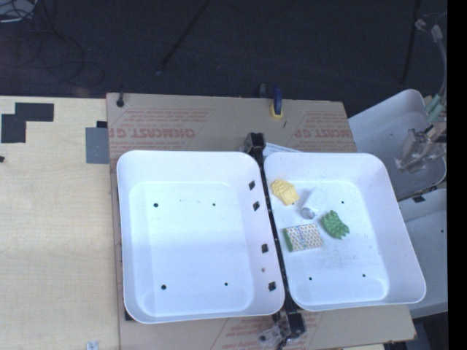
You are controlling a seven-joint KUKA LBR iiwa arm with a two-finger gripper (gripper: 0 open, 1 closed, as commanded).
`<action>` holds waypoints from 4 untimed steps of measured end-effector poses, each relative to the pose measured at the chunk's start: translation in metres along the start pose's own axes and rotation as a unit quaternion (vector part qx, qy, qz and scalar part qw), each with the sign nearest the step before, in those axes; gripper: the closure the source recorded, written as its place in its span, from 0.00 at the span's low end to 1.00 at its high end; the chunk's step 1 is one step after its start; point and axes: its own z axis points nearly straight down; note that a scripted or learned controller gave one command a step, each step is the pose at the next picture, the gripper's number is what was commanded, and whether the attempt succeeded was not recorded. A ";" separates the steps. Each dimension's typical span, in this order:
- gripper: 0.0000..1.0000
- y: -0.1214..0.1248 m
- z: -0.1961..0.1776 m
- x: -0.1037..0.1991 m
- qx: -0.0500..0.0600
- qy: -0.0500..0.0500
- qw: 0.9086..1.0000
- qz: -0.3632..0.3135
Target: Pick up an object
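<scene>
Smooth glossy plastic bins [190,168] (white); matt brown cardboard [182,126] beneath; pale wood-grain bench [51,232].

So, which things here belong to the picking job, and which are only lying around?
For the job, all in the right bin:
yellow ridged object
green ridged object
patterned flat packet
small white object

Just there:
left bin
cardboard sheet
blue-and-yellow clamp

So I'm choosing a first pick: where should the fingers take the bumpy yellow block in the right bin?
Probably from straight above, closing across the short sides of the bumpy yellow block. It lies flat and apart from the small white cylinder, leaving room beside it.
</scene>
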 end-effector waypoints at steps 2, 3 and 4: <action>1.00 -0.016 0.170 -0.018 0.010 0.000 1.000 0.006; 1.00 -0.012 0.107 0.066 0.003 0.002 1.000 -0.002; 1.00 -0.018 0.265 0.010 0.015 0.001 1.000 0.006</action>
